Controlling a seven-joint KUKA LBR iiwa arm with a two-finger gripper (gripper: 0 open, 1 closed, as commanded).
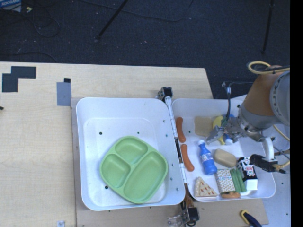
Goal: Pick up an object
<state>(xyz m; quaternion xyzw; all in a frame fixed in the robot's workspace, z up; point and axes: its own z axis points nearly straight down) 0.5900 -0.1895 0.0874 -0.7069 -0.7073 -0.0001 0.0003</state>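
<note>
Inside, left bin [85, 126] holds green plate [134, 168].

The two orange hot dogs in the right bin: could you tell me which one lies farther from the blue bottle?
The upper hot dog, along the bin's left wall toward the far end. The lower hot dog lies just left of the blue bottle.

We read both bins, left bin [85, 122] and right bin [187, 108], as smooth white plastic with a slight sheen. The green divided plate [134, 169] looks like matt moulded plastic. The blue bottle [206, 159] is glossy plastic, and the two toy sausages [180, 129] are shiny and smooth too. We see pale unvarnished wood on the bench top [38, 150]. The arm [265, 98] shows a satin orange band over grey casing; the gripper [220, 134] looks like bare metal.
</note>
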